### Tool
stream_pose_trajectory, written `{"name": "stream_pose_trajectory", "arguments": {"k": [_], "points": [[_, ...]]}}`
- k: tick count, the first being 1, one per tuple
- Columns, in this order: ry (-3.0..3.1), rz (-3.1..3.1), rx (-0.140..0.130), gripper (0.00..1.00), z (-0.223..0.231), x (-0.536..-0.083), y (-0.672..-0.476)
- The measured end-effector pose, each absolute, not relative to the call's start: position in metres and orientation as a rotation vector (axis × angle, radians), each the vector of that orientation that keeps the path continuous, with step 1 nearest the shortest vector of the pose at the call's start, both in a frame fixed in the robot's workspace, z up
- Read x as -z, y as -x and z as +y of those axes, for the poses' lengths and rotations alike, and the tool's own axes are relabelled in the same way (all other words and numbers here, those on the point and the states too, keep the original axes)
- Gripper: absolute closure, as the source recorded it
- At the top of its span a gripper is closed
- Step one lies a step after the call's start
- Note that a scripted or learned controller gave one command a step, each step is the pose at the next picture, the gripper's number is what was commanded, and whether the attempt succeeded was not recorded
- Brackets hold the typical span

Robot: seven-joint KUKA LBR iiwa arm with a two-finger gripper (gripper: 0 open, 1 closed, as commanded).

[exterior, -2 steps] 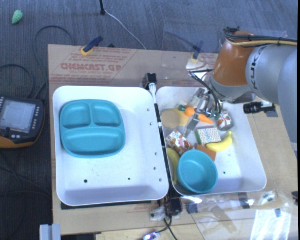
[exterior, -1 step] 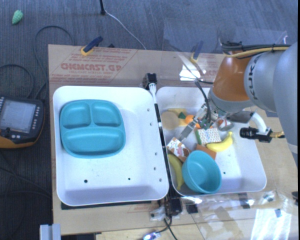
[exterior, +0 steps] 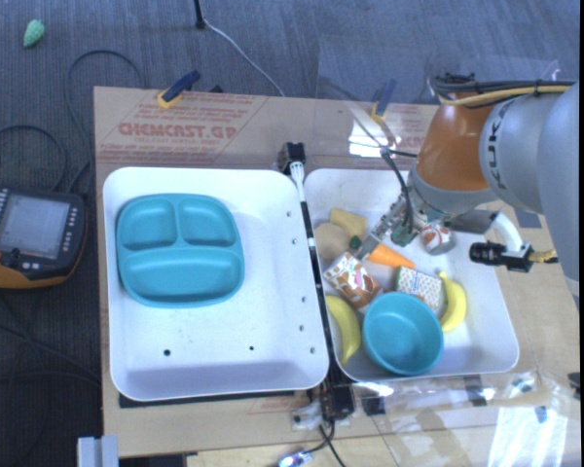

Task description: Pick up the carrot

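- Two white bins (exterior: pixel 214 377) are being carried side by side on a cardboard-topped bench (exterior: pixel 175 125).
- The carrot (exterior: pixel 390 256) is lying in the right bin, beside the blue bowl (exterior: pixel 402 333).
- The gripper (exterior: pixel 382 242) is being held at the carrot's end; how far it is open cannot be told.

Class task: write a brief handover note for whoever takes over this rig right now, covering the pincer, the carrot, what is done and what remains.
Pincer: low in the right bin, right next to the carrot's blunt end; open or shut cannot be told.
Carrot: lies in the right bin among other toy food, above the blue bowl, its tip pointing right.
Blue divided plate sits in the left bin.
Done: arm brought down to the carrot.
Left: confirm a grasp, then lift the carrot out.
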State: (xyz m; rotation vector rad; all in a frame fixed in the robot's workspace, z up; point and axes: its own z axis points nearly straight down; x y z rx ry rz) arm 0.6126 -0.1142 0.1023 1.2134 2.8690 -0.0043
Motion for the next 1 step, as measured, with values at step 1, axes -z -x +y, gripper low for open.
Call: {"name": "stream_pose_trajectory", "arguments": {"k": [1], "points": [[-1.206, 2.889, -0.008, 1.0, -0.0476, -0.189, -0.6047]]}}
